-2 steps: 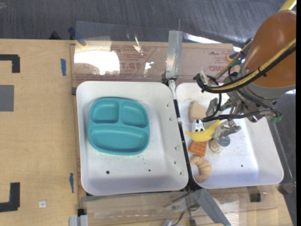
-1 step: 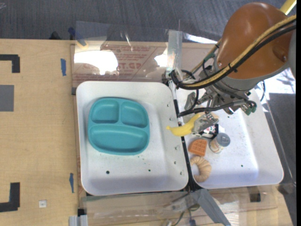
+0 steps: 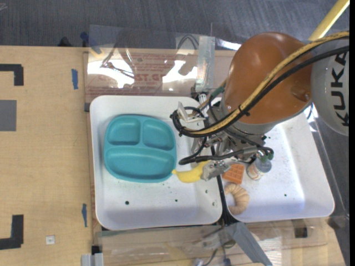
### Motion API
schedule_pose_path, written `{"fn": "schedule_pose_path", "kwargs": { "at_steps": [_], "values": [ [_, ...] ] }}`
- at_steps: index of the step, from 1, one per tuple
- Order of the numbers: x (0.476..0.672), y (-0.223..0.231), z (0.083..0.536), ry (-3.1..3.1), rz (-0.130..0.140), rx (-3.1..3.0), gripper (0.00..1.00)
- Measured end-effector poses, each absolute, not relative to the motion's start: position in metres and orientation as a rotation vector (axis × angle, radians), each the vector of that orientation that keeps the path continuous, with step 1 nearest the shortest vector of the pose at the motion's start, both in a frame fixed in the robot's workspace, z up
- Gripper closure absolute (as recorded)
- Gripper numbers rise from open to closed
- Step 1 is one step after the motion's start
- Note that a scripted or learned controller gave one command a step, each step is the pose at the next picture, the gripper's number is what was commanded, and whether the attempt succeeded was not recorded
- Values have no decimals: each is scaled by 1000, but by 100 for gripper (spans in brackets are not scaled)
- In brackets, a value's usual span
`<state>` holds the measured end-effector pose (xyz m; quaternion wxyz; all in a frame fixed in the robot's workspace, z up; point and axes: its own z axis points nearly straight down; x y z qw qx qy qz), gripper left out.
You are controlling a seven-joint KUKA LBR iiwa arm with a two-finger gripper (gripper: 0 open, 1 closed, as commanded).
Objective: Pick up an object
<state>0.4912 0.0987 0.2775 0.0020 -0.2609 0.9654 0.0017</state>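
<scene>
The end effector (image 3: 222, 168) hung low over the divide between the bins, beside the banana (image 3: 188, 174) near the teal divided plate (image 3: 138, 147). Its grip could not be told; nothing looked lifted yet.

A teal divided plate (image 3: 138, 148) lies in the left white bin (image 3: 111, 204), three compartments facing up. The right white bin (image 3: 299, 198) sits directly right of the plate's bin, their edges meeting. A clear plastic sheet with red print (image 3: 141, 71) lies behind the plate, beyond the bin's far rim. A brown board with black corner marks (image 3: 41, 148) extends left of the plate's bin. Blue tape strips (image 3: 74, 78) sit on the board's edge, up and left of the plate.
</scene>
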Motion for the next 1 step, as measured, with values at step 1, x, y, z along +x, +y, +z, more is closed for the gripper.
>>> {"fn": "schedule_pose_path", "kwargs": {
  "at_steps": [1],
  "values": [
    [511, 103, 239, 3141, 1, 51, 100]
  ]
}}
